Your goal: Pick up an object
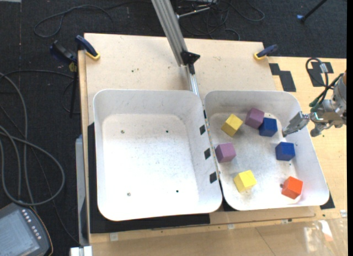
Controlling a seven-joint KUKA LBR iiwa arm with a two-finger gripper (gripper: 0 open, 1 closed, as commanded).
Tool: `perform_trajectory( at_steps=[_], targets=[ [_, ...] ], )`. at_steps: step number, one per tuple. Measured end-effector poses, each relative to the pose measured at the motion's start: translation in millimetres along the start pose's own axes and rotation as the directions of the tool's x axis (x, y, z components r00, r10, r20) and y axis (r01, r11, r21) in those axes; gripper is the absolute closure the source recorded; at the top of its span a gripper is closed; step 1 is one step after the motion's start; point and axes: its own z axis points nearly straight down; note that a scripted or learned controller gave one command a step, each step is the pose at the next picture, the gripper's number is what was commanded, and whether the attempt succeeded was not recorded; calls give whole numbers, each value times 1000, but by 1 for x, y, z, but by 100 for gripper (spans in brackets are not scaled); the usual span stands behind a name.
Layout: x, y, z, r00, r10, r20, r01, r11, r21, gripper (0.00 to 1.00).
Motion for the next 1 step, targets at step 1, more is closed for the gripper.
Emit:
perform_trajectory(
  at_steps=[1],
  targets=[
    [0,1,-2,1000,-1,1,1,1000,-4,0]
  ],
)
